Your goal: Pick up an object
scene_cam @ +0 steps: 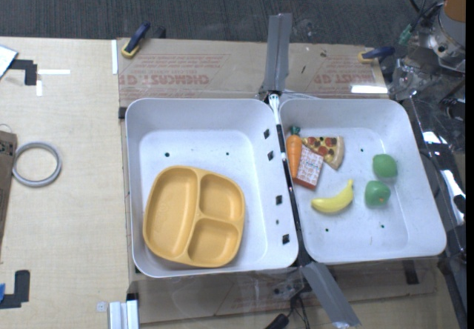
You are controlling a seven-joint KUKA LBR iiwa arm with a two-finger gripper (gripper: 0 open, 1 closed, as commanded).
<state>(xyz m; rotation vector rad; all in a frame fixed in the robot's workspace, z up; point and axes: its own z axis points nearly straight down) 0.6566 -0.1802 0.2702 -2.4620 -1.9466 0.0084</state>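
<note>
- I've got the candidates all in the right bin [415, 246]: a banana [333, 198] near the middle of its floor, two green fruits [384, 166] toward the right wall, one just behind the other [377, 193].
- Along the left wall of that bin I see a carrot [294, 153], a small red packet [309, 169] and a pizza slice [326, 150], bunched and touching.
- My read on the step: nothing is lifted yet, this is the approach, with the pick not yet begun.
- The arm [444, 31] sits up beyond the right bin's far right corner, well apart from every object; the gripper end is lost in cables and glare there, so I cannot tell how it stands.
- Next move, as I judge it: swing in over the right bin, choose a piece standing clear, and come down square on it. The banana looks the easiest, lying alone.
- Materials: the fruits look like smooth, glossy plastic, rounded, and could roll; the banana is curved and slim; the packet is flat and may be hard to nip.
- The left bin [148, 127] carries a yellow divided plate [194, 216] with three compartments, smooth and shallow, near its front left corner.
- Outside, a tape roll [34, 164] lies on the wooden bench [67, 246].
</note>
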